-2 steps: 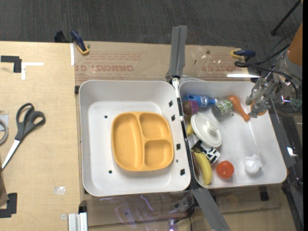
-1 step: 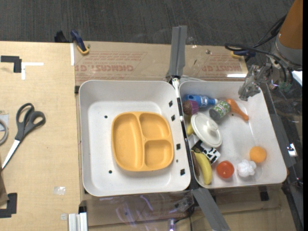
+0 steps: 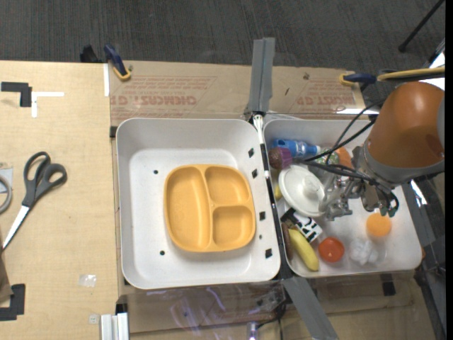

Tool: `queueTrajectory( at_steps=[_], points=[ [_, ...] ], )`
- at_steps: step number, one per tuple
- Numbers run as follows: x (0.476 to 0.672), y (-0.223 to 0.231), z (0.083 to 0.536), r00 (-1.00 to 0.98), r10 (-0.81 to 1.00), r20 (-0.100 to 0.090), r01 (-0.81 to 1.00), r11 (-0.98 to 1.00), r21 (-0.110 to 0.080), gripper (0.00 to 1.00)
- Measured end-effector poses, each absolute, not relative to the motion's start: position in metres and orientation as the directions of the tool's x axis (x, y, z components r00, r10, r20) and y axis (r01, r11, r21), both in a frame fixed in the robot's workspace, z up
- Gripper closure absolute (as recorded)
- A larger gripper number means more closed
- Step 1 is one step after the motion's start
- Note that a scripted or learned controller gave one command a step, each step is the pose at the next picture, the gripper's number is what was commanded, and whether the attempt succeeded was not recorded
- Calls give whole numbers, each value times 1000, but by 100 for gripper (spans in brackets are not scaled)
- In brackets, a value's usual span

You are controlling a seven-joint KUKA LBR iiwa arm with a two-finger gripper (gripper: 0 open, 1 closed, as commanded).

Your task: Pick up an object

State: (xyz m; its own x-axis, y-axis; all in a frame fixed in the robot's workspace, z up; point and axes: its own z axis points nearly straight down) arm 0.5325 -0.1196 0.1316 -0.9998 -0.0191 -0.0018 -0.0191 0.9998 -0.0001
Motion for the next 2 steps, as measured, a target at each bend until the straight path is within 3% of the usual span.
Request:
queueTrajectory(
  at_steps=[1,2],
  points=[
    [621,-222,93,-987,158,-6,158,988,0,100],
    [619,-222,92,-988,157,6,157,988,0,0]
  ],
)
